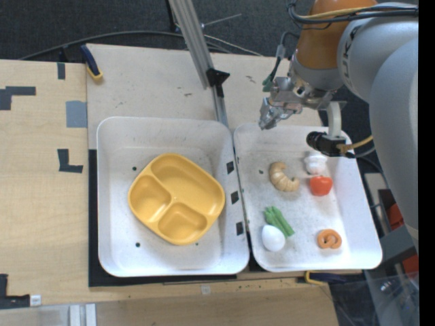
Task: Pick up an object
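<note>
White egg (273, 238) beside green beans (278, 220) — arm's jaws (269, 118) over bin's far edge

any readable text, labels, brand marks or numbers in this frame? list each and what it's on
None readable.
The yellow tray, both white bins and the food items bear no print.
The grey tape patches on the bench are blank.
The arm's casing above the gripper shows no legible marking.
</note>
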